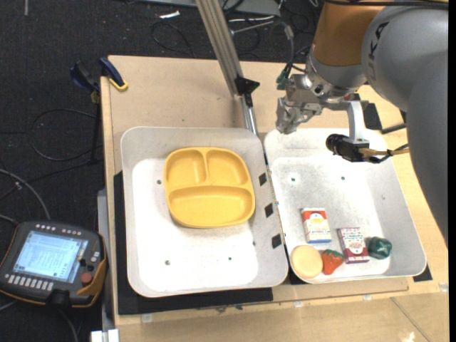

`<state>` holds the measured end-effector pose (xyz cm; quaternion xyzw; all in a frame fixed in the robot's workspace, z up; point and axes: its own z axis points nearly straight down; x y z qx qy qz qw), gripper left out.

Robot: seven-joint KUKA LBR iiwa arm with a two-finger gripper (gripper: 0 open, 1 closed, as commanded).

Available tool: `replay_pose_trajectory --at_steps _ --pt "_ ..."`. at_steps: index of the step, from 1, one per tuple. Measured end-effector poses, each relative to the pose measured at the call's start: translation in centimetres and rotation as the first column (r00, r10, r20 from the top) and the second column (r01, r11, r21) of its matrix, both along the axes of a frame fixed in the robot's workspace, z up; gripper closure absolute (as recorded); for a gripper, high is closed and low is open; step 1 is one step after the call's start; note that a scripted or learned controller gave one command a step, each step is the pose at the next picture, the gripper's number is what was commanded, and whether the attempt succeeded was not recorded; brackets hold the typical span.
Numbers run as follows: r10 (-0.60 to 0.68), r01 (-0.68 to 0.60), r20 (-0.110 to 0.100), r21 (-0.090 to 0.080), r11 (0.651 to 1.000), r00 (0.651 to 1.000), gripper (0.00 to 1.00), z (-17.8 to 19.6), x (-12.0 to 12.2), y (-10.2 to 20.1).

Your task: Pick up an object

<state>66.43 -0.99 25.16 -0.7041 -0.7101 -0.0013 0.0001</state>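
**Arm above the far edge of the right bin, objects at the near edge**

The wooden bench (pixel 178 91) stands on a dark floor with black cables, and it carries two shallow white bins side by side. The grey arm with the orange band (pixel 370 27) comes in from the right and is the largest thing in the view. Its gripper (pixel 287 123) hangs over the far left corner of the right white bin (pixel 342 191); whether it is open or closed I cannot tell, because it is small and seen from above. Nothing is visible in it.

The left white bin (pixel 142 219) contains a yellow plastic plate with three compartments (pixel 209 187), lying flat near the far side of the bin.

In the right bin the small objects lie together along the near edge, well apart from the gripper: a small white and red box (pixel 315 224), a second small red box (pixel 352 244), a pale round disc (pixel 307 261), a red strawberry-like toy (pixel 332 261) just beside the disc, and a dark green small object (pixel 380 247).

A handheld control pendant with a lit screen (pixel 50 258) lies on the floor at the left.
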Motion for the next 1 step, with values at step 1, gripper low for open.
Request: replay_pose_trajectory --at_steps 1 --pt "-0.001 0.001 -0.003 -0.001 1.000 1.000 1.00 -1.39 -0.21 5.17"
